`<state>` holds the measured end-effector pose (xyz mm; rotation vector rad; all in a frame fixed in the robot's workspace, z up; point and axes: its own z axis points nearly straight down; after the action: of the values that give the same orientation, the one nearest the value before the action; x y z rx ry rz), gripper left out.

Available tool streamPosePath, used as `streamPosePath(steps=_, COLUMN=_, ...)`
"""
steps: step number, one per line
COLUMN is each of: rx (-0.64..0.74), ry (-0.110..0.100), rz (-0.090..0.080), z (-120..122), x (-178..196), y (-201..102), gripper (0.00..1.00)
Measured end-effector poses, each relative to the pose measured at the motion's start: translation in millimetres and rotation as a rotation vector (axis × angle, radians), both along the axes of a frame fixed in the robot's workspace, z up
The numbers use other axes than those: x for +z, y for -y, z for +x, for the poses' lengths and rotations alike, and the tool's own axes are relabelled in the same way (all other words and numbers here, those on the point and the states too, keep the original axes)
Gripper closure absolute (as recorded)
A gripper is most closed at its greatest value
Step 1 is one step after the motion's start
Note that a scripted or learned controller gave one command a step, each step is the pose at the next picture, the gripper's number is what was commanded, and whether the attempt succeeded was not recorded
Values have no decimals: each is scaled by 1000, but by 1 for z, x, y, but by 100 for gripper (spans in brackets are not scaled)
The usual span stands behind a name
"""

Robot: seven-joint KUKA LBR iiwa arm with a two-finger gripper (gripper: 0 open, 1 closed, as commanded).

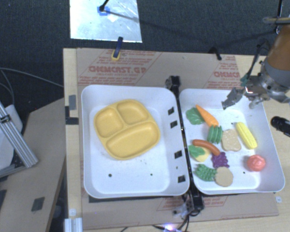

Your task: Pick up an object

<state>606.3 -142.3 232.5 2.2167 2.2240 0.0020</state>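
The right bin (pixel 273 175) holds several toy foods: an orange carrot (pixel 207 115) with green leaves (pixel 194 117), a yellow corn cob (pixel 246 135), a bread slice (pixel 230 140), a green bean bundle (pixel 214 134), a sausage (pixel 206 146), purple grapes (pixel 221 160), a red tomato (pixel 255 163), a round biscuit (pixel 224 178) and a green-yellow piece (pixel 198 153). My gripper (pixel 241 99) hangs over the bin's far right corner, above and to the right of the carrot. Its fingers stand spread, with nothing between them.
The left bin (pixel 94 178) carries a yellow divided plate (pixel 127 128). A black hinge strip (pixel 180 129) runs between the bins. A metal sheet (pixel 105 13) lies beyond the bench, and an aluminium frame (pixel 9 129) stands at the left.
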Motion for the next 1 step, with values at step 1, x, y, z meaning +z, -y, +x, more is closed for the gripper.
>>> streamPosePath(steps=1, rx=-2, ry=-5, rz=0, z=-27, x=-150, y=-5, gripper=0)
